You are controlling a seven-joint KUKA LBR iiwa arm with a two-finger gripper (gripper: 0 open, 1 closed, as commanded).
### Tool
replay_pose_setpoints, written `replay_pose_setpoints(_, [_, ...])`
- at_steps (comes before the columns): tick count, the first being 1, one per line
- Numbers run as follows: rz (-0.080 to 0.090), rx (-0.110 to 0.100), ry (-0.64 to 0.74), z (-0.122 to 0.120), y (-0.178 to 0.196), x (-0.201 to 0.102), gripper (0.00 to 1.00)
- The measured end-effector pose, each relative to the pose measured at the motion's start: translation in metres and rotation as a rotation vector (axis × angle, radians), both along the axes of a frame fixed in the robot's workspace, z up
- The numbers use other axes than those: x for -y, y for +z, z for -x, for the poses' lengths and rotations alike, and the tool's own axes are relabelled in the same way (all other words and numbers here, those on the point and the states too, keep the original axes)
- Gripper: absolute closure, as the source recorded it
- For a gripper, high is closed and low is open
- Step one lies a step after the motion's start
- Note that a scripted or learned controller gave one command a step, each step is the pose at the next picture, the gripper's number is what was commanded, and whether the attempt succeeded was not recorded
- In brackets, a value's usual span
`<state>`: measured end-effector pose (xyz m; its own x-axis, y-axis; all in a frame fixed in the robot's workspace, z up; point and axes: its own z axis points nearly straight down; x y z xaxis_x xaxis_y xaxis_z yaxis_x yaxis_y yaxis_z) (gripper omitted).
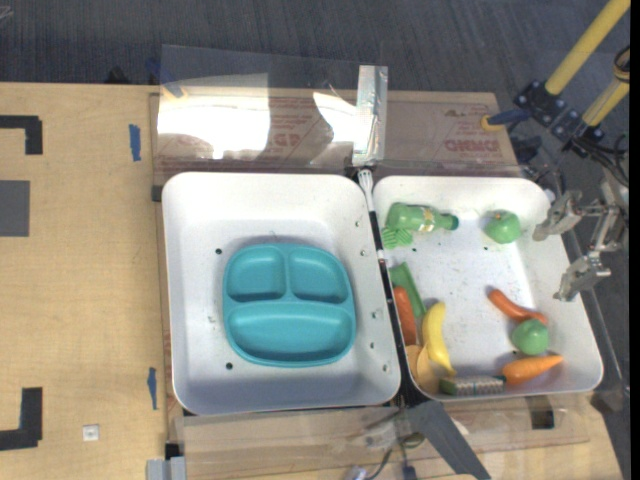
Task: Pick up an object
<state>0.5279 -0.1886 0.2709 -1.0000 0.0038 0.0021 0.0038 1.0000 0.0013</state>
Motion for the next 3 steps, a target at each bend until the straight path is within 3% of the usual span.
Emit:
replay_pose_setpoints(1, [-0.002, 0.001, 0.331, 0.039, -0.148, -0.005, 0.00])
replay_pose_setpoints(2, [0.008, 0.029, 0.317, 0.027, -0.181, -0.018, 0.00])
replay_pose_setpoints(3, [0.009, 0.015, 0.159, 0.024, -0.182, -0.028, 0.00])
